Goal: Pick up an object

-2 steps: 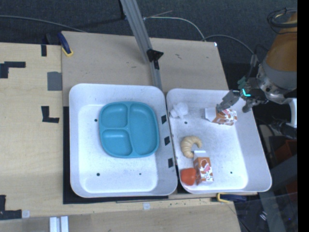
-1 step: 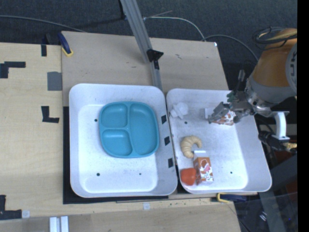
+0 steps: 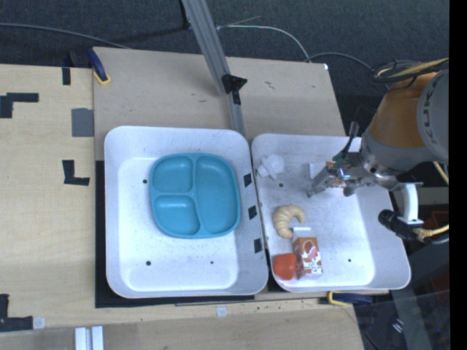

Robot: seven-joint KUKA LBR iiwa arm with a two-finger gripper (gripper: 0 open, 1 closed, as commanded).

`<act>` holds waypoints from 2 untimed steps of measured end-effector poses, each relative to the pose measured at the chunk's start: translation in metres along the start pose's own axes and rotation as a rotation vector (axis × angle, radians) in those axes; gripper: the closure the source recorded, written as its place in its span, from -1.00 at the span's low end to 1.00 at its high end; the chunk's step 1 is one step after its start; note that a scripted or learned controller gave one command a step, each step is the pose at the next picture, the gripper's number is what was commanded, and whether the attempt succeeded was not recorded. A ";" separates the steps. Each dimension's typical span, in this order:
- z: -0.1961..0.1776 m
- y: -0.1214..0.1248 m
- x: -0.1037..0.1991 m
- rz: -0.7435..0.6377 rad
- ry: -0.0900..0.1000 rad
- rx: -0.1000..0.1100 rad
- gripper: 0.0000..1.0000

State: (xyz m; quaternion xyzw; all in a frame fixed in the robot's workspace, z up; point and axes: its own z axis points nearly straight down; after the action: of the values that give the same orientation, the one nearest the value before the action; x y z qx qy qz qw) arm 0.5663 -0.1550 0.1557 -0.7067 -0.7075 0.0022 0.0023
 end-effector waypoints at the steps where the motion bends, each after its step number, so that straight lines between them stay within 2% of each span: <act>1: 0.062 0.006 0.002 0.000 0.000 0.001 -1.00; 2: 0.048 0.007 0.003 -0.001 0.001 -0.003 1.00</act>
State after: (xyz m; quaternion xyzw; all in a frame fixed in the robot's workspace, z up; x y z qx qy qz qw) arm 0.5730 -0.1523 0.1074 -0.7062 -0.7080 0.0007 0.0014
